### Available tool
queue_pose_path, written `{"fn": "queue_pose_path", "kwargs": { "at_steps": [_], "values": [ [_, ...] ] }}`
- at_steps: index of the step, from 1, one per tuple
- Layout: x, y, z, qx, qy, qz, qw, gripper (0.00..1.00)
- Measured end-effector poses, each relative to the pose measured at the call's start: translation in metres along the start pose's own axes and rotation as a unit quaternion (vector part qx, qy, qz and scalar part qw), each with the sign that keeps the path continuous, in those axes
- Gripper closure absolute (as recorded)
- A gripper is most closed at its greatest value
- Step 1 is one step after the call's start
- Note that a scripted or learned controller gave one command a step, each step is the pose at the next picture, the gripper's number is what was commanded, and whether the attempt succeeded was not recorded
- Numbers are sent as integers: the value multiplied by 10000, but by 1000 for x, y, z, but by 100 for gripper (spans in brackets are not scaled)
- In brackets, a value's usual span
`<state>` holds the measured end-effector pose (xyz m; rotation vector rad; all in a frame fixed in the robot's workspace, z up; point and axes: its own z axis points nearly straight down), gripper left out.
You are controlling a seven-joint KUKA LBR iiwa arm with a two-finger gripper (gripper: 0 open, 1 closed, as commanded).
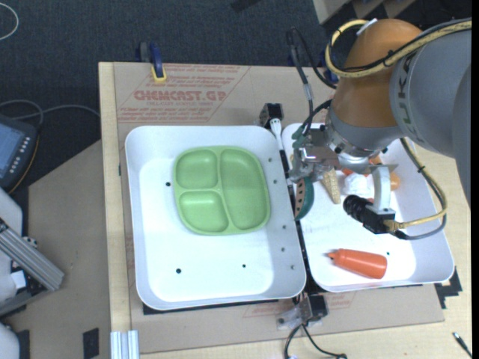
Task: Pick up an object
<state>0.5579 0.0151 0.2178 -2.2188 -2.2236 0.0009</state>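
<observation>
A grey KUKA arm hangs low over the right bin (419, 253), its gripper (308, 164) down at the bin's 9 o'clock edge, hard by the wall shared with the left bin (202, 268) on the tabletop (187, 99). The pick looks to be at the reach-and-grasp stage, with nothing seen lifted. Whether the gripper is open or closed cannot be told, as the wrist hides it from above. Closest to it are a small dark item (301, 197) against the shared wall, just at the gripper's 6 o'clock, and a pale cone-shaped piece (331, 187) beside it, partly under the wrist; either could be the target. An orange carrot-shaped toy (361, 262) lies well apart at the bin's 6 o'clock. The left bin holds a green divided plate (222, 190), set toward 12 o'clock. The next move likely calls for a firm close on one item, then a straight lift clear of the wall.
</observation>
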Motion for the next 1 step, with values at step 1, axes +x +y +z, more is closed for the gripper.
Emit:
{"fn": "queue_pose_path", "kwargs": {
  "at_steps": [1],
  "values": [
    [55,23,-1,-20,4,-11,10000,100]
  ]
}}
